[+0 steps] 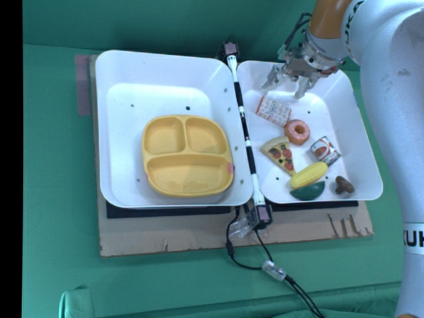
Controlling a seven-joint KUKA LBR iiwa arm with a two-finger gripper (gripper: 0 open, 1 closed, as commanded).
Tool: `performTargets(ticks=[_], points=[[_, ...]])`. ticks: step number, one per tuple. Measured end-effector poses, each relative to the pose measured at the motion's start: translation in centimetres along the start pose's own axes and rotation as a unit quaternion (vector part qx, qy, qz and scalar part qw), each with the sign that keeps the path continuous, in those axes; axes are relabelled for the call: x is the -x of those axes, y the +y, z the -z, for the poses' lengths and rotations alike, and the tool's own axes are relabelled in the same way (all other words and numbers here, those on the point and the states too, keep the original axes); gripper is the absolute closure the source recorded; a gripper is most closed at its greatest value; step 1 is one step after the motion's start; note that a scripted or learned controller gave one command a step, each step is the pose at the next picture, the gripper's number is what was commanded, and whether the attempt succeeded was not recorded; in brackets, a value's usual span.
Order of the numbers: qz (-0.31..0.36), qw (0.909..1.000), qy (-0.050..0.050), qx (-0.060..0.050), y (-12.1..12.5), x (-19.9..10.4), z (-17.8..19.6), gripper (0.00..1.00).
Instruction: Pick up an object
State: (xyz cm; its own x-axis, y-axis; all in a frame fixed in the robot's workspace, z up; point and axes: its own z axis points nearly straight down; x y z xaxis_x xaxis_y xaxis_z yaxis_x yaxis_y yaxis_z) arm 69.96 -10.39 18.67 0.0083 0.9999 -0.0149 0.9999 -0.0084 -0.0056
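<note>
Arm: the grey KUKA arm with the orange band (336, 2) comes in from the right and bends down over the far end of the right bin.
Gripper: the two-finger metal gripper (287, 83) hangs above the back part of the right shallow white plastic bin (354, 114), fingers pointing down and spread apart, one finger (272, 78) to the left and the other nearer the bin's middle. Nothing sits between them.
Nearest object: a small flat rectangular packet, white with an orange-red print (273, 110), lies just below and in front of the gripper, apart from the fingertips.
Other objects in the right bin: a ring doughnut with pink-orange icing (297, 132) just beside the packet; a small toy tin can with a red label (325, 150), lying on its side; a toy pizza slice (279, 154); a yellow corn cob (309, 175); a dark green curved wedge (307, 191) touching the corn's near side; a small brown lump (343, 185) near the front right corner.
Left bin: the left shallow white bin (122, 78) holds a yellow plastic plate with three compartments (187, 155), lying flat.
Between the bins: a black-and-white striped bar (242, 121) runs along the shared edge, with a black cable (291, 283) trailing off its near end.
Base: both bins rest on a brown cardboard sheet (165, 234) over a green cloth (53, 177).
</note>
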Motion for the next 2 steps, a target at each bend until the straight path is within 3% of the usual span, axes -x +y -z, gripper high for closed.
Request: performTargets(ticks=[1, 2], points=[[0.000, 1.0000, 0.000, 0.000, 0.0, -0.1, 0.0, 0.00], [-0.001, 1.0000, 0.005, 0.005, 0.3, -0.5, 1.9, 1.00]])
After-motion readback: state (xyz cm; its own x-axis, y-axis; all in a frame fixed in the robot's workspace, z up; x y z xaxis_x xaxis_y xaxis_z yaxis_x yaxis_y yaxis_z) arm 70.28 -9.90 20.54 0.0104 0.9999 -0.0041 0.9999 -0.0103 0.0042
